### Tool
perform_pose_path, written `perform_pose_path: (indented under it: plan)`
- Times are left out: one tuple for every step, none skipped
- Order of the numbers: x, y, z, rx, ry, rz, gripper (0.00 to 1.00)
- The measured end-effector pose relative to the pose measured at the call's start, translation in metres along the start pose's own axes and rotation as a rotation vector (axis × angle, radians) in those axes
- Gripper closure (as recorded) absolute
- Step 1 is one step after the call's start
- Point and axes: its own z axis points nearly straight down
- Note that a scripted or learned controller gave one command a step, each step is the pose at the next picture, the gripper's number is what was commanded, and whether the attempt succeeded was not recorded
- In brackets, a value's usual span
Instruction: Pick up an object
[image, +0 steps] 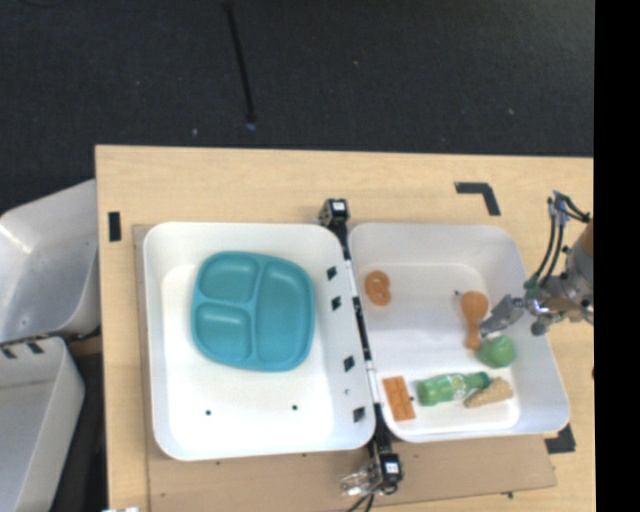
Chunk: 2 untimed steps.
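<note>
On the wooden worktop (120, 190), seen from above at a slant, two shallow white bins sit side by side. The left bin (160, 400) holds a teal divided plate (250, 310), lying flat a little above the bin's middle.

The right bin (540, 380) carries the small things. An orange piece (377, 288) lies alone near the bin's left wall, well apart from the rest. Toward the right side, an orange carrot-like piece (473, 312) stands nearly lengthwise up the frame, and a round green object (496, 351) sits just below it, touching or nearly so. Along the bottom of the bin lie an orange rectangular packet (399, 397), a green bottle (451, 387) on its side just right of the packet, and a tan piece (490, 396) at the bottle's right end.

The arm enters from the right edge, trailing dark cables. Its gripper (502, 315) hangs over the right part of the bin, one grey finger reaching toward the carrot-like piece and just above the green object. Whether the fingers are parted or closed I cannot tell, and nothing is visibly held between them.
</note>
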Motion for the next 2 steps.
perform_pose_path:
  plan:
    - [0.0, -0.005, 0.043, -0.001, -0.001, 0.0, 0.0]
    - [-0.001, -0.006, 0.096, 0.001, 0.0, 0.002, 0.0]
